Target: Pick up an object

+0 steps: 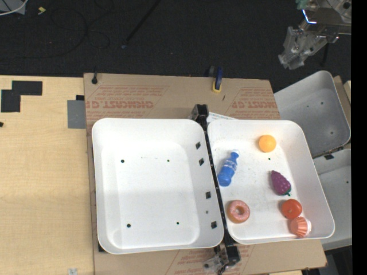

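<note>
The gripper [295,55] hangs at the far right, well above and beyond the bins, and whether its jaws are released or clenched cannot be told from here. All the candidate objects lie in the right bin [309,148]: a blue bottle [227,169] lying on its side near the divider, an orange ball [266,143] at the far side, a purple grape bunch [280,183], a pink donut [238,211], a red tomato [291,208] and a peach-coloured piece [300,227] in the near right corner. They look like light, stiff plastic toys, likely smooth. The bottle, well apart from the others, probably suits a pinch across its narrow body; the ball may roll away.
</note>
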